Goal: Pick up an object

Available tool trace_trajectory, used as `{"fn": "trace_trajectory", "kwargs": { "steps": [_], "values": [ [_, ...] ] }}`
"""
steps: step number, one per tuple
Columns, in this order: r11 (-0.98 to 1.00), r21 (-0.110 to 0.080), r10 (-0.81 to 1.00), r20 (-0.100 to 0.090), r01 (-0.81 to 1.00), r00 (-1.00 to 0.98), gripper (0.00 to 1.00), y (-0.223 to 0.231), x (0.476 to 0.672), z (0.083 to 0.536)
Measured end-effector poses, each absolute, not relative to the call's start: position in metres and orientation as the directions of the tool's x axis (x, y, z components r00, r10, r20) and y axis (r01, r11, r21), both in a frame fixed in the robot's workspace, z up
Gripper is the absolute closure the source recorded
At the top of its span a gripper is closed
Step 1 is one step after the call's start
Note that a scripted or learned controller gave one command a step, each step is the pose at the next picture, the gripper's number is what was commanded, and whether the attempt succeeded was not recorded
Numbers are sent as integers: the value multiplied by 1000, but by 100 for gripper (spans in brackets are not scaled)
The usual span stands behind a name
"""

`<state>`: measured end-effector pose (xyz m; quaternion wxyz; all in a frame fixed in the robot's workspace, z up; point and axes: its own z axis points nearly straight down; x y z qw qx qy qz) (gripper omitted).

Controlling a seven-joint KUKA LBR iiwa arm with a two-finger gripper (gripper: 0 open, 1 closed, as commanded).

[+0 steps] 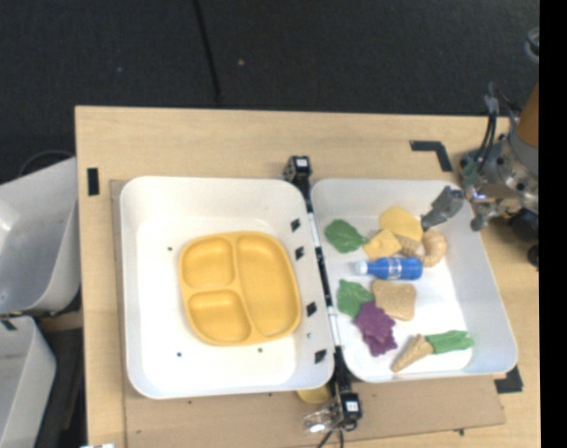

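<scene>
The right bin [470, 269] holds a heap of toy food: a green leaf [344, 235], two yellow pieces [400, 222], a blue bottle [394, 268], a tan curved piece [435, 246], a tan slice [395, 299], a purple grape bunch [375, 327], a cone [412, 352] and a green pod [449, 341]. My gripper [461, 211] hangs over the bin's upper right corner, just right of the yellow pieces. It is open, one grey finger [442, 205] slanting toward the heap, and nothing sits between the fingers.
The left bin [153, 222] carries a yellow divided plate [239, 286]. A small black fixture [297, 167] stands at the back between the bins. The arm's wrist [507, 171] fills the bench's right edge. A white container [27, 241] sits off the bench at left.
</scene>
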<state>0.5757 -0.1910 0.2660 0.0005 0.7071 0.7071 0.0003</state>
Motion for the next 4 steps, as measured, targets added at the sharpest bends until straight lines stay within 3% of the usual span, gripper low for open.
{"fn": "trace_trajectory", "kwargs": {
  "steps": [1, 2, 3, 4],
  "values": [
    [5, -12, 1000, 5, 1000, -5, 0, -132, 527, 169],
    [-1, -5, 1000, 1, 1000, 1, 0, -97, 487, 97],
    [-10, 3, 1000, 0, 1000, 10, 100, -99, 491, 111],
    [11, 10, 1000, 2, 1000, -11, 100, -15, 492, 206]
  ]
}}
